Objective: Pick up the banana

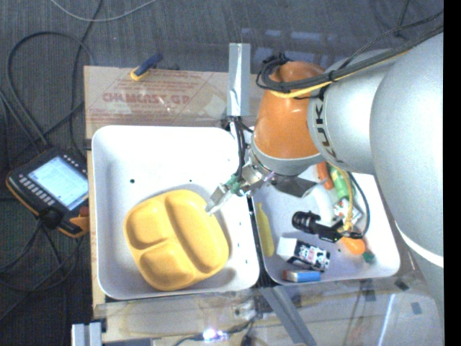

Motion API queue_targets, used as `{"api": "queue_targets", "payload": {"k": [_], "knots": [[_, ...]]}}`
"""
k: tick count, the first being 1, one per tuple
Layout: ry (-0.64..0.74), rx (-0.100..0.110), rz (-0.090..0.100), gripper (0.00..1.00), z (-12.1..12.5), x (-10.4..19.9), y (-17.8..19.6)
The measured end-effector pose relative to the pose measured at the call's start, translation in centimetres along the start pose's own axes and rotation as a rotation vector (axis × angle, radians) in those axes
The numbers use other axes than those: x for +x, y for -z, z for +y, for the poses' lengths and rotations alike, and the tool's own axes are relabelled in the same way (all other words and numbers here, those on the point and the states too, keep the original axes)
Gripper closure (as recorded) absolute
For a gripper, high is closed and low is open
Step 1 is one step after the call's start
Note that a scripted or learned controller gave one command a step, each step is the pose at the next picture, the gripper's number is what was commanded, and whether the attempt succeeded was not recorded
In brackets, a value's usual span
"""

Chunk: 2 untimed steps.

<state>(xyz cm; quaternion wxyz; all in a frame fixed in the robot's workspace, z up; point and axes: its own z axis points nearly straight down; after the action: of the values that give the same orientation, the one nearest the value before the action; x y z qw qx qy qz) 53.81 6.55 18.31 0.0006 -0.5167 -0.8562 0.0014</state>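
The gripper (218, 199) is hanging at the upper right edge of the yellow divided plate (176, 240) in the left bin (115, 164) — clenched or released, I cannot tell. The banana (265, 231) is lying just right of it and lower — along the right bin's (383, 259) left wall.

Robot lab, teach pendant (49, 187), loose cables (94, 19) (carpeted floor (180, 13))

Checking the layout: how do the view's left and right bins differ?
The left bin holds one large yellow divided plate; the right bin holds several small things. The gripper hangs over the left bin; the arm covers much of the right bin. Both are white and shallow.
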Motion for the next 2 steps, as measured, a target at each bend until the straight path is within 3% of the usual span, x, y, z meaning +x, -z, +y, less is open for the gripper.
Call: {"api": "queue_targets", "payload": {"k": [1,2], "knots": [[0.032,0.001,0.001,0.00,0.4,4.3,-0.4],[0.070,0.001,0.001,0.00,-5.2,2.1,0.0]]}}
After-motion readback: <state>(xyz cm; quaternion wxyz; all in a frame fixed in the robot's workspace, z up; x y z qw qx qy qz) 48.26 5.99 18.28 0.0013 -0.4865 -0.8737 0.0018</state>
